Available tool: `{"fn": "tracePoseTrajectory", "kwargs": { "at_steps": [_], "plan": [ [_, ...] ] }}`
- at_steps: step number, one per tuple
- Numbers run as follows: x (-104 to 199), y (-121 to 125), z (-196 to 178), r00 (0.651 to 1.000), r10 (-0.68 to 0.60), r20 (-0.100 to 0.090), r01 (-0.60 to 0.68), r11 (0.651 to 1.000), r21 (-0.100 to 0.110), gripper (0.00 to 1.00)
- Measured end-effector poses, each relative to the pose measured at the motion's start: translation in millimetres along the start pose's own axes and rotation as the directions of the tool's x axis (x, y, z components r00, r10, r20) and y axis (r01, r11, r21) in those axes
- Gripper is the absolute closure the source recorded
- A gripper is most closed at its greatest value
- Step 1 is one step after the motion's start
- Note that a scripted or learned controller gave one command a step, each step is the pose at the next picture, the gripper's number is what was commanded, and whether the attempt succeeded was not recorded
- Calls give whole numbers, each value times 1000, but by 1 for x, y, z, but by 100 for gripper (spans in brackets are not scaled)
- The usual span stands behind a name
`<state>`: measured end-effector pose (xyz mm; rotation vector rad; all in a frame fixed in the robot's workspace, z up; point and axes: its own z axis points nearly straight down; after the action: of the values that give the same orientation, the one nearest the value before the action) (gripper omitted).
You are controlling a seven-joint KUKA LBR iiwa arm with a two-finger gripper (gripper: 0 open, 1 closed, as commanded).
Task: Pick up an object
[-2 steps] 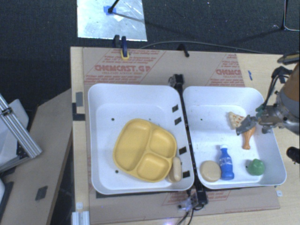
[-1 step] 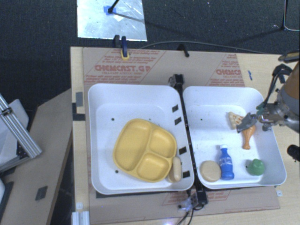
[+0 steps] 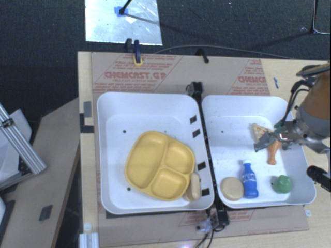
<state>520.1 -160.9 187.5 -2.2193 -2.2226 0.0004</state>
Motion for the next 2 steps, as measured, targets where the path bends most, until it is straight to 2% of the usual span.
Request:
{"fn": "tracePoseTrajectory", "kwargs": {
  "at_steps": [2],
  "plan": [
    [9,4,88,1000,0,-1,0,1000,2,0]
  ]
}}
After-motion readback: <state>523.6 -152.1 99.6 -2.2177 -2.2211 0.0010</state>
